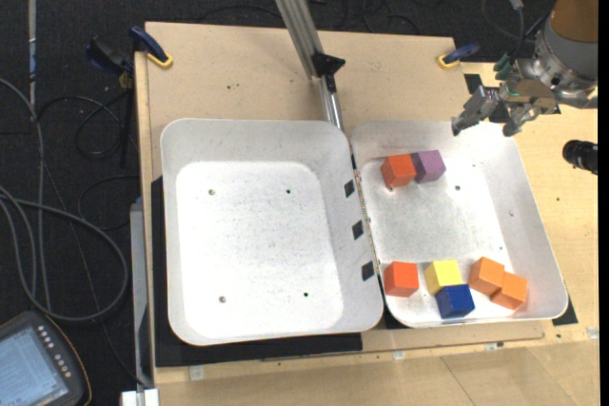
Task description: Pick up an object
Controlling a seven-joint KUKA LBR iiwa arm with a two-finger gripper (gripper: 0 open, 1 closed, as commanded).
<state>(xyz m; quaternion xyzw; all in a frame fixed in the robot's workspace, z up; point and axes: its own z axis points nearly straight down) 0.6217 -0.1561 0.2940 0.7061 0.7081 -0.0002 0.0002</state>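
Nearest the camera, along the front wall of the right bin (533, 204), lies a tight cluster: an orange cube (402, 278), a yellow cube (442, 275) touching a blue cube (455, 300), and two orange blocks (500, 282) pressed together at the front right corner. Farther back, an orange block (399, 170) and a purple cube (430, 165) sit touching near the bin's rear left. The left bin (181, 204) lies beside it on the wooden surface (238, 71).

Farthest back, the claw (490, 114) hangs above the right bin's rear rim, well apart from every block, with nothing between its prongs, which look spread (the view is small here, so this is a judgement).

Any block would serve, but all are crowded. A descent on a touching pair could land a finger on the neighbour, shove both, or clamp two at once. Blocks by the wall leave little finger room, so the claw may strike the rim.
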